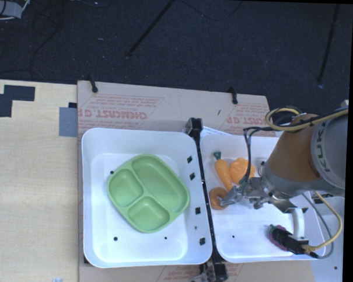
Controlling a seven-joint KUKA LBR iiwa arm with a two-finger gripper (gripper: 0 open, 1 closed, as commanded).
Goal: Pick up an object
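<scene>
Camera view is looking down at a slant on two white bins sitting side by side, with the arm (304,160) reaching in from the right over the right bin (248,246). The gripper (231,195) is sitting low near that bin's left side, pointing toward a small cluster of objects: two orange carrot-like pieces (230,171) lying together just beyond it, and a brownish ring-shaped piece (217,198) resting right at its tip. Whether the claw is apart, together or clamped on anything, I cannot tell, since the tip is small and blending with the objects beside it. A dark purple object (283,238) is lying well apart, near the right bin's lower right corner. The left bin (96,245) is holding a green divided plate (148,192), lying flat and untouched. As for progress, the approach is looking largely done, with the gripper lowered among the likely targets, but nothing is visibly raised off the bin floor. By my judgement, securing a grip and lifting an object clear are both remaining to be done.
</scene>
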